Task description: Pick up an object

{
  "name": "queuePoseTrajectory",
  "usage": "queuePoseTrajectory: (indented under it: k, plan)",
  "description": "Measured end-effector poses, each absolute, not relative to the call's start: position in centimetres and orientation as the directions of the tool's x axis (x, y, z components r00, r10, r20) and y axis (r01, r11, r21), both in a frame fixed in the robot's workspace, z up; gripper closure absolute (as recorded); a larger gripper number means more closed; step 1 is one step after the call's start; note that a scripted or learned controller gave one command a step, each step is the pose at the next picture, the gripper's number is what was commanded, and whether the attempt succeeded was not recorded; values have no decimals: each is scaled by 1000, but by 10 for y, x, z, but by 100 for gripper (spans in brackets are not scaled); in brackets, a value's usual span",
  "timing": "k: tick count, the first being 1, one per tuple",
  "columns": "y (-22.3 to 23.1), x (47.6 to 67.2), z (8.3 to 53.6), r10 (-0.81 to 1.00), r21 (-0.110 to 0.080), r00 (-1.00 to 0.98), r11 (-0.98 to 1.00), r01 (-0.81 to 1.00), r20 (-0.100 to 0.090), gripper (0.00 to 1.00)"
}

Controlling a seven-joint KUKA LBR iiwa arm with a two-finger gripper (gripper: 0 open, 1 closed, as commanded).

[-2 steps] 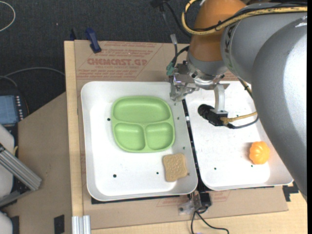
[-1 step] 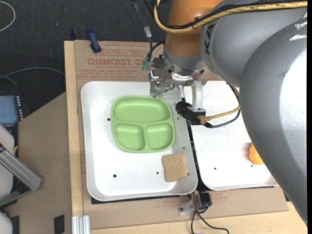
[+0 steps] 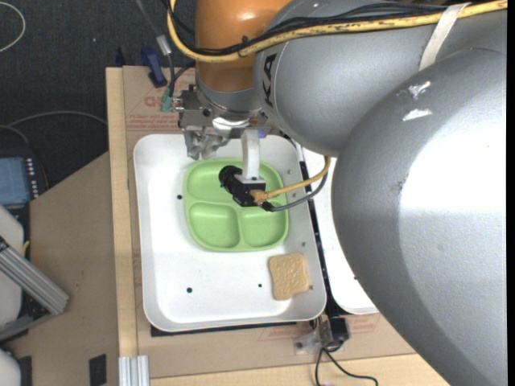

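Brown bench (image 3: 121, 215) below, grey arm (image 3: 386, 135) overhead. Left white bin (image 3: 161, 296): green divided plate (image 3: 213, 223) mid-bin, tan textured square (image 3: 288, 275) just beside it, toward the view's lower right corner. Gripper (image 3: 201, 145) low over the plate's far rim; open or closed, cannot tell. Looks light, stiff, perhaps brittle, that square: best pinched across opposite edges. Plate rigid, slick, graspable only at the rim

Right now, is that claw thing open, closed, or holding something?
Claw: cannot be told from this view; it is over the far rim of the green plate.
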State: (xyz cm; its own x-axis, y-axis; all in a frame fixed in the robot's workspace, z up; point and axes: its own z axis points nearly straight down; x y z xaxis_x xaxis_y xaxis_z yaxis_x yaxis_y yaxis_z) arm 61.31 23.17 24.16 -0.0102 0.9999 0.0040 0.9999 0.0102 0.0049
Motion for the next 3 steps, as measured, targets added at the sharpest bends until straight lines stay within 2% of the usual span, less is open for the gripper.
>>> queuePoseTrajectory:
  k: [1,2,3]
  plan:
    - [224,539,185,1000,-13,1,-1,1000,-2,100]
    - [208,489,175,1000,-10,3,-3,1000,-2,100]
    - [188,489,443,1000,18,-2,2,1000,7,100]
